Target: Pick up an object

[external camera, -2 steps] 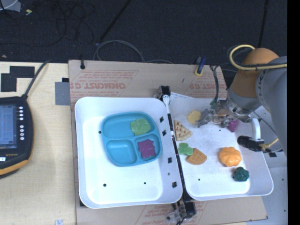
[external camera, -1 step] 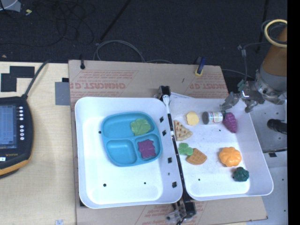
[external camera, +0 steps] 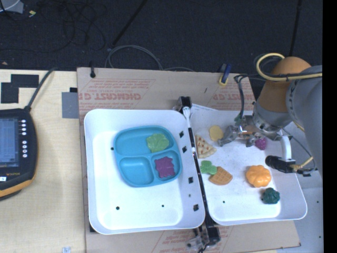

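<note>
Lay loose in the right bin (external camera: 295, 215), none of them lifted:
- yellow piece (external camera: 216, 133) toward 10 o'clock of the bin
- tan waffle wedge (external camera: 204, 147) just at 7 o'clock of the yellow piece, against the bin's left wall
- light green piece (external camera: 208, 167) at 9 o'clock of the bin, touching an orange wedge (external camera: 220, 176) at its 4 o'clock
- orange pumpkin (external camera: 258, 176) near the bin's middle, slightly toward 4 o'clock
- dark green piece (external camera: 271, 196) at 5 o'clock of the pumpkin, near but apart
- small purple piece (external camera: 260, 143) toward 1 o'clock of the bin

Hand (external camera: 231, 137) reached low into the bin's upper part, between the yellow piece at its 10 o'clock and the small purple piece at its 3 o'clock. Could not tell whether spread apart or drawn together; nothing seen clamped in it. Grey arm (external camera: 308, 96) with orange band (external camera: 281, 86) came in from 2 o'clock.

At 9 o'clock of all this, left bin (external camera: 100, 204) with a blue divided plate (external camera: 131, 141): green item (external camera: 158, 142) in the upper right compartment, purple item (external camera: 165, 166) in the lower right. Both bins set on cardboard (external camera: 131, 88) on the table (external camera: 47, 215). Control pendant (external camera: 13, 146) well apart at 9 o'clock, on the table's left edge.
</note>
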Motion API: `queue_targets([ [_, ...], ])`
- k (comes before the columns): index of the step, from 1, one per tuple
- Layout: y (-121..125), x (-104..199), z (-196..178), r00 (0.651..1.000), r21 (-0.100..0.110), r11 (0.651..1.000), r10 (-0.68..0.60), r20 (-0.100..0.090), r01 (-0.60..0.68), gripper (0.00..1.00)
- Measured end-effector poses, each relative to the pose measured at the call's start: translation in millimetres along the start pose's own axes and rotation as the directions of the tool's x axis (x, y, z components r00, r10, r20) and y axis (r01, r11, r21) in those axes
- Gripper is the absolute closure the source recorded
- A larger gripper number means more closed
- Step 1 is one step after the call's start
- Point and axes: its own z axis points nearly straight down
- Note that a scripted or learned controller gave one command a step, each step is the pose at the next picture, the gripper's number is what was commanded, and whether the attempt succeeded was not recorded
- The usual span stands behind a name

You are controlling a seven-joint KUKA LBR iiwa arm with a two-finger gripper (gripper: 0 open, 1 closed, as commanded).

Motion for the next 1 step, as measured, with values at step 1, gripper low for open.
queue_targets([
  [1,1.6,-42.2,-93.8,1.000,-0.022,1.000,0.004,0.013,-0.004,0.00],
])
